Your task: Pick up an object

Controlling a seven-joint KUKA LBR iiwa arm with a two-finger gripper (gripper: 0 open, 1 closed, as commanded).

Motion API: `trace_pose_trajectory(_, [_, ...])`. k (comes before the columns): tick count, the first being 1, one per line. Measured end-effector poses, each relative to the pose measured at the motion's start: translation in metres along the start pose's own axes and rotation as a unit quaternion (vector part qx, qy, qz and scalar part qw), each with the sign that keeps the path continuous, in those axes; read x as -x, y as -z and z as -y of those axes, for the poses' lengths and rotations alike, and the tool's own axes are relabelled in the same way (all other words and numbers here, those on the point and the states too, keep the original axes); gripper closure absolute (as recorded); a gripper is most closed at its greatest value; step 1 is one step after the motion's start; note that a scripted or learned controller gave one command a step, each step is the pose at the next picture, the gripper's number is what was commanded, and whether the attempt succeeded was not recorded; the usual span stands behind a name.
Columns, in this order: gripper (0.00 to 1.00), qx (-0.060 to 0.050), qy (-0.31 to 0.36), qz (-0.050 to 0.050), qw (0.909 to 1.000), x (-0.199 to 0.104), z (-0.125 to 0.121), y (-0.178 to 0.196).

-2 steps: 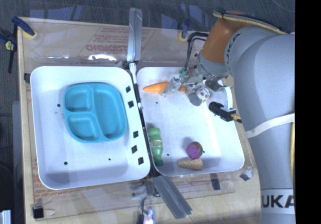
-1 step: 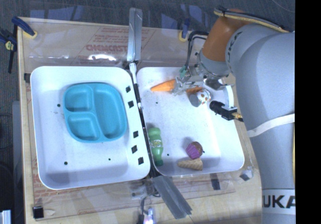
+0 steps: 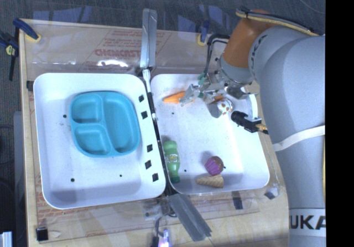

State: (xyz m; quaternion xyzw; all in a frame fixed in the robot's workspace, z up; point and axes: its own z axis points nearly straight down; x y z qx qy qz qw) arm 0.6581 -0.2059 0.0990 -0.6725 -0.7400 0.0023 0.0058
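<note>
Our gripper (image 3: 193,94) sits by the carrot (image 3: 175,97) at 12 o'clock in the right bin (image 3: 251,171). Can't tell its jaw state; we'd center over the carrot before closing.

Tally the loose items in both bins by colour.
Blue: 1, divided plate
Orange: 1, carrot-like piece
Green: 1, bottle
Purple and tan: 1, ice-cream cone toy
White: 1, small round item
Total: 5
</note>
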Motion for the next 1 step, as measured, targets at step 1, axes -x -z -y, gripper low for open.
trace_pose_trajectory(1, [1.00, -0.002, 0.003, -0.001, 1.0000, -0.0009, -0.0006, 0.0080])
